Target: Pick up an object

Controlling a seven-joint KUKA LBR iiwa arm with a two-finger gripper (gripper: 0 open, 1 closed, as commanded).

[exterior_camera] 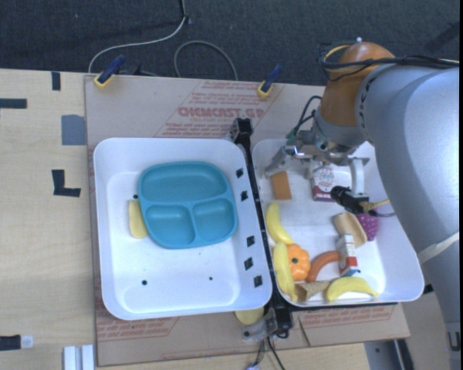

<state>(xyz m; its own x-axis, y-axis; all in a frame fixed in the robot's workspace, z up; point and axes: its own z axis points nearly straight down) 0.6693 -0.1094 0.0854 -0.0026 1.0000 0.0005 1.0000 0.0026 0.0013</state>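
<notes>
Across the left bin (pixel 116 230) lay a blue divided tray (pixel 188 204) with a yellow piece (pixel 136 218) tucked at its left edge. Rightward, the right bin (pixel 397 272) held a banana (pixel 275 223), an orange toy (pixel 295 261), a tan block (pixel 280 185) and purple grapes (pixel 368 226). At its far end the gripper (pixel 318 153) hovered over the bin floor; whether it was spread or closed I could not tell. A good grasp would likely centre on the tan block nearby, clear of neighbours.

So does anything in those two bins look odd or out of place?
One thing: a pale yellow piece in the left bin lies partly tucked under the blue divided plate. The right bin is cluttered, but nothing looks spilled or broken.
</notes>
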